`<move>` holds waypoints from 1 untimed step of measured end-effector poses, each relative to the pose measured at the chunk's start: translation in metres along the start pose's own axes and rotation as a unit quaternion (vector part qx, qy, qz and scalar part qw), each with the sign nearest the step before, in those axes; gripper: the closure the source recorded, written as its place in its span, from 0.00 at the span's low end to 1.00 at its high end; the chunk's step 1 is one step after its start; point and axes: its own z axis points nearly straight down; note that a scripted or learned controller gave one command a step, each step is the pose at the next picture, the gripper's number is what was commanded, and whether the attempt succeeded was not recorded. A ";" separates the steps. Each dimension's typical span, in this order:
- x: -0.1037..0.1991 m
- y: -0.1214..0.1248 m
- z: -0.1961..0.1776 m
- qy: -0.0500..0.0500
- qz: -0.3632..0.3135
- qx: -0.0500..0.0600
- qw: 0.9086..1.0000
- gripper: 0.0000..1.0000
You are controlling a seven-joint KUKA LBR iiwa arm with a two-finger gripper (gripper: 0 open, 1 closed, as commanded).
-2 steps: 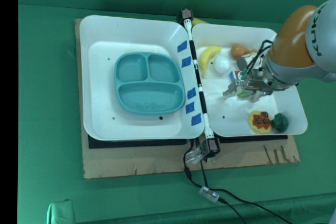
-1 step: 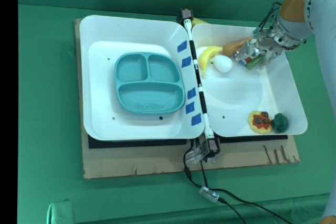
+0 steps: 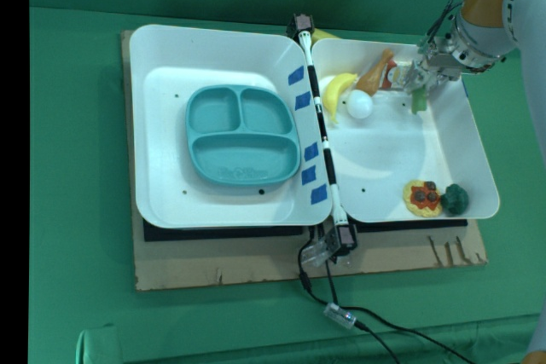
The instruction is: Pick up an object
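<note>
The right bin [image 3: 388, 158] holds several toy foods. A yellow banana [image 3: 336, 91] and a white egg [image 3: 359, 104] lie at its far left. An orange wedge [image 3: 375, 74] and a small red and white piece [image 3: 394, 75] lie beside them. My gripper [image 3: 421, 74] hangs over the bin's far right part, just right of the red and white piece. A small green piece [image 3: 418, 102] shows directly below the gripper; I cannot tell whether it is held or lying in the bin. A small pizza [image 3: 422, 198] and a dark green broccoli [image 3: 455, 199] sit in the near right corner.
The left bin [image 3: 162, 141] holds a teal divided plate [image 3: 243, 135]. A rod with blue tape marks [image 3: 320, 141] runs between the bins. Cables [image 3: 358, 320] trail off the front of the cardboard base. Green cloth surrounds everything.
</note>
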 end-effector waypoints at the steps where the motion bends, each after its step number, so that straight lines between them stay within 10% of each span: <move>1: 0.101 -0.048 -0.116 0.009 -0.001 0.006 1.000 1.00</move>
